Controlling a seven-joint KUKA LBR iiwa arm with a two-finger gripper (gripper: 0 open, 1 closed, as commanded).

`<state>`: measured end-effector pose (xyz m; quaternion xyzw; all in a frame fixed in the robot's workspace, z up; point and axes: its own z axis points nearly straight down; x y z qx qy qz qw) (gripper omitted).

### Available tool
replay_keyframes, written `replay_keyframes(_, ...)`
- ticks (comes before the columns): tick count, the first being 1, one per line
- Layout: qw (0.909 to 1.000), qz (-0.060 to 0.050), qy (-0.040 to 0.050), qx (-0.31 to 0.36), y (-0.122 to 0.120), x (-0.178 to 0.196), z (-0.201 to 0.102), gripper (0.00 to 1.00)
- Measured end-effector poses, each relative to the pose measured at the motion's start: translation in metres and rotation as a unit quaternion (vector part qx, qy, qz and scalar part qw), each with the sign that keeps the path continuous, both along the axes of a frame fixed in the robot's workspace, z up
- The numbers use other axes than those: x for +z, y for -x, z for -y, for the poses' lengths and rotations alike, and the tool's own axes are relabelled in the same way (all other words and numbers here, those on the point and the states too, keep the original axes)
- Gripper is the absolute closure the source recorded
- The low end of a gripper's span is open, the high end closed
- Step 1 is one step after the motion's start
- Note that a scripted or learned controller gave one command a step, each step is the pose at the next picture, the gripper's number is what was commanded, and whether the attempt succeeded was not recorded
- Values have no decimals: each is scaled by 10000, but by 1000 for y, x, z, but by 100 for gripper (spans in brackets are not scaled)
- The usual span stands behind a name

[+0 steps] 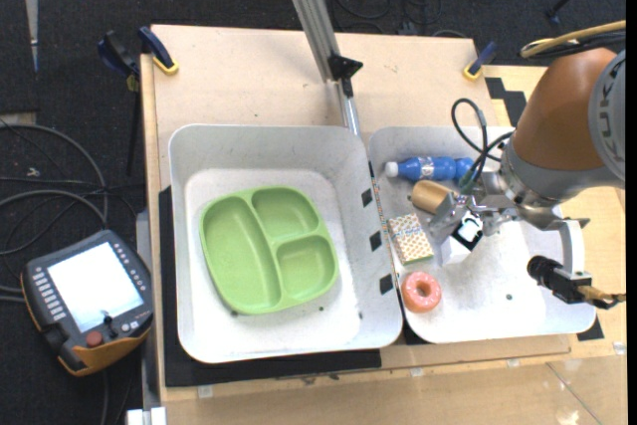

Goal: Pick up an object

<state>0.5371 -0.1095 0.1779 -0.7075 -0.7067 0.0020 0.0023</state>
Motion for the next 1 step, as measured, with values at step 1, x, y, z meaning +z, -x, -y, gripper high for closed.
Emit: replay_keyframes(1,10000,79,39,-4,-3,-58,2,0)
